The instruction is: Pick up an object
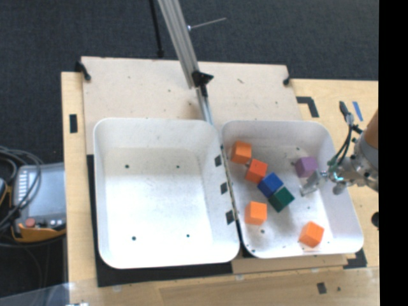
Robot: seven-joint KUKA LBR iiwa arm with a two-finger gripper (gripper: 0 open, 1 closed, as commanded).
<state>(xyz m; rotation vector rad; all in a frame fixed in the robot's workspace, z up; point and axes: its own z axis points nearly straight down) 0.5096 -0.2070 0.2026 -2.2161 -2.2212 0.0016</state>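
In the right bin (288, 255), seen from above, we find little blocks — orange, blue, green. Our gripper (310, 185) hangs just below the purple block (306, 166), likely to grab it — open or closed, we cannot tell.

Dark carpet floor (268, 24) surrounds a pale wooden bench (146, 88) under even light.

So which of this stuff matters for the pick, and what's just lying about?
Job: end effector; right bin with four orange blocks, blue block, green block, purple block.

Lying about: left bin, handheld controller, metal rail.
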